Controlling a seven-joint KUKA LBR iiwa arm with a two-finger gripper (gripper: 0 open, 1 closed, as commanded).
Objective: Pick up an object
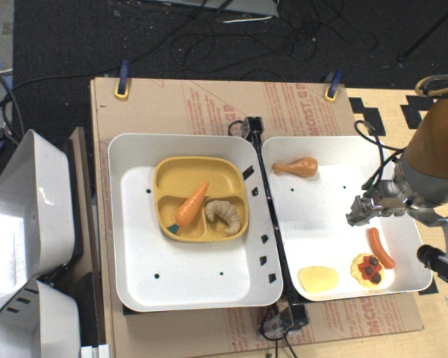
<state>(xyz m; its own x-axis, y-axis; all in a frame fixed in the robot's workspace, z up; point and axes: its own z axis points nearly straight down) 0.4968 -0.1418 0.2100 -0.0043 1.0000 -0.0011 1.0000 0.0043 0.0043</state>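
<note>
Gripper [361, 213] sits low over the right bin [336, 256]; you can't tell its finger state from this angle, and nothing visibly held. Sausage [381, 247] just below-right of it, tart [369, 269] beyond that, yellow disc [318, 278] lower-left, drumstick [297, 168] up-left. Carrot [192, 203] and shrimp [224, 215] sit far left in the yellow tray [199, 171].

Two white bins [134, 274] sat on tan cardboard [209, 103] printed with faded red lettering. The divided plate [172, 174] was yellow; on it, a carrot [192, 203] was orange with a green tip, a shrimp [224, 215] pale beige. In the other bin: a golden-brown drumstick [296, 168], a red-orange sausage [380, 247], a pale yellow disc [318, 279], a yellow tart [369, 269] topped red and dark. Yellow clamps [122, 89] held the cardboard's far edge.
</note>
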